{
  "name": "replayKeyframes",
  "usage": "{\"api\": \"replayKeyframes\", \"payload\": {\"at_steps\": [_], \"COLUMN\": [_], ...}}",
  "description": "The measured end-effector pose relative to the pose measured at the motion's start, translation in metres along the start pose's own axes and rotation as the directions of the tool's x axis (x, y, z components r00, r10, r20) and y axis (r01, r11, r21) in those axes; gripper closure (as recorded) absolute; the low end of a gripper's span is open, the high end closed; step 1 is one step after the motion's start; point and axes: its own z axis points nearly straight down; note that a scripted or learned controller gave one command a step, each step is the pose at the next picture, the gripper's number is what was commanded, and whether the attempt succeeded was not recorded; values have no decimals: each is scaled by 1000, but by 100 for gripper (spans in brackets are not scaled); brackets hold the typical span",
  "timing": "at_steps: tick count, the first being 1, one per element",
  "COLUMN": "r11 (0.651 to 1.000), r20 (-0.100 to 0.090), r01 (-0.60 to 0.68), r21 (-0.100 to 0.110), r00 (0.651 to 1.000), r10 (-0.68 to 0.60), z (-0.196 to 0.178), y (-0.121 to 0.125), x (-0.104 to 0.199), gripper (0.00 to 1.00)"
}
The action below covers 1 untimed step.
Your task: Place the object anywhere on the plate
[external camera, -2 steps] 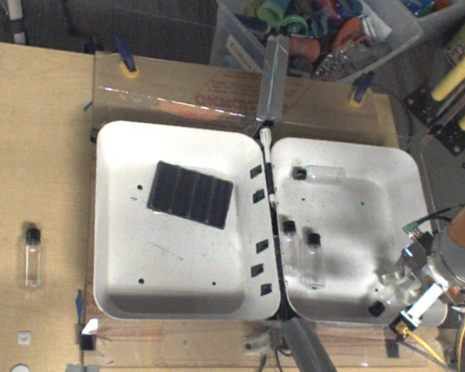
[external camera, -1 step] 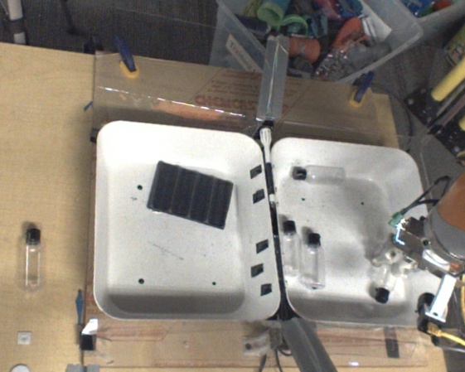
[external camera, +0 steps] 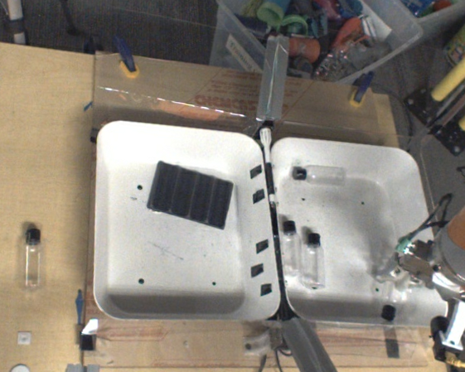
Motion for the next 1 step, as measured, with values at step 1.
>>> {"api": "replayKeyframes", "payload": {"at_steps": [1], "r11": [986], "r20": [-5], "r01": [-166], "r21": [9], "r00": [986], "r10": [166], "z": [3], "y": [-1], "x": [0], "gripper": [100]}}
